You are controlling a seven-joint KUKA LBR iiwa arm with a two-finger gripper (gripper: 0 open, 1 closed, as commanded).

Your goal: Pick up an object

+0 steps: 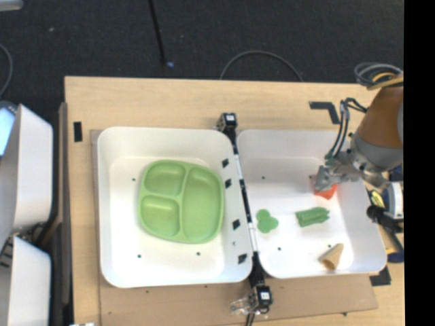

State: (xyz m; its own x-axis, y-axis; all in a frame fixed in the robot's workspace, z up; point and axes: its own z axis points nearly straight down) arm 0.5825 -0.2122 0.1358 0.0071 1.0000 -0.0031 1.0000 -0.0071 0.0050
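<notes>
My gripper [326, 180] is low in the right bin [285, 148], near its right side. Directly beneath its tip, and partly covered by it, lies a small orange-red object [328, 192]. Whether the gripper holds that object is hidden from this angle. A green leafy piece [312, 216] lies just below and to the left of the gripper. Further left, near the divider, sits a small round green piece [266, 221]. A tan cone [332, 255] rests by the bin's front right corner.
The left bin [115, 250] holds a green divided plate [181, 201]. A black-clipped divider [239, 195] separates the two bins. The arm's orange band [384, 117] and cables rise over the right bin's far right edge.
</notes>
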